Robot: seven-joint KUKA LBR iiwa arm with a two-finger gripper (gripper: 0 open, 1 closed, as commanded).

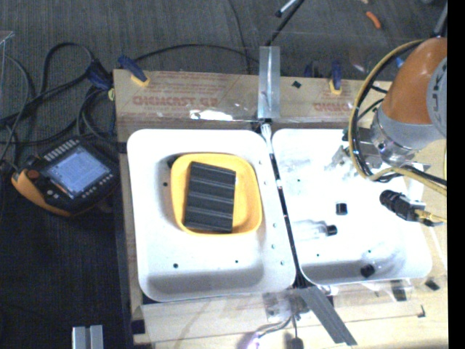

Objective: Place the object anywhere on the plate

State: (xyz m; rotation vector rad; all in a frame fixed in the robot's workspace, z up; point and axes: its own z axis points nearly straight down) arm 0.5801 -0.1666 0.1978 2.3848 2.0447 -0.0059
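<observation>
Two white bins [149, 267], dark ribbed object [210, 196] lying on yellow plate [248, 195], arm [410, 107] over right bin, gripper state unclear

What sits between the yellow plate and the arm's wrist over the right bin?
In the camera view, the ridge where the two bins meet, then bare white floor of the right bin. The dark ridged block lies on the yellow plate.

The grey arm [418, 107], orange band uppermost, reaches in over the far right corner of the right bin [363, 195].

A dark ribbed block [211, 196] lies flat on the yellow plate [249, 195].
</observation>
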